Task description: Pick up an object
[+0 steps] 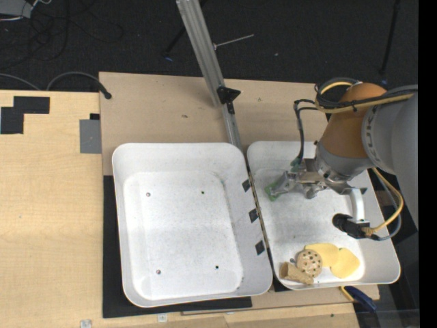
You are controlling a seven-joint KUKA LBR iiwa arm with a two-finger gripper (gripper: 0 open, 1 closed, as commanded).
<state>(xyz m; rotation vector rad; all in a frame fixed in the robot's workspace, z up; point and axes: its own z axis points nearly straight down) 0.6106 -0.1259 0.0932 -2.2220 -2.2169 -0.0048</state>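
Observation:
My gripper point(292, 183) is low in the upper left part of the right bin point(382, 275), hanging from the grey arm with its orange band. A small green object point(274, 188) lies right at the gripper's left tip, close to the bin's left wall; whether it is touched or held is unclear. Near the front of the same bin lie a round brown dotted piece point(309, 260), a pale yellow flat object point(339, 260) and a small tan piece point(293, 273).
The left bin point(136, 159) stands beside the right one, joined by black clips point(252, 214) along the shared rim. A slanted metal bar point(205, 53) rises behind the bins. Cables point(355, 225) hang off the wrist over the right bin.

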